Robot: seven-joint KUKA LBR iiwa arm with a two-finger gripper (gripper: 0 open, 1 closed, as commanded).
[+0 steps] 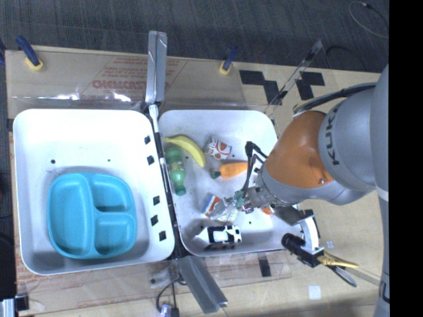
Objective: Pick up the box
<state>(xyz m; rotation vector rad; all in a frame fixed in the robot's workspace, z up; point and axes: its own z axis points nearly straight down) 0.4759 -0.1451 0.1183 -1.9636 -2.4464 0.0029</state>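
Note:
A small white box with red print (219,148) lies tilted in the right bin (264,121), between the banana and the carrot. A second small pack, white with blue and orange (211,205), lies lower in the same bin. My gripper (239,201) hangs low over the bin's middle, just right of that pack and below the carrot. The arm's orange band and grey wrist cover the bin's right side. Whether anything is between the gripper's parts is hidden by clutter.
A banana (187,148), a green bottle (176,166) and a carrot (231,170) lie in the right bin's upper half. A black-and-white object (223,235) rests by its front wall. The left bin (33,131) holds a blue divided plate (92,215).

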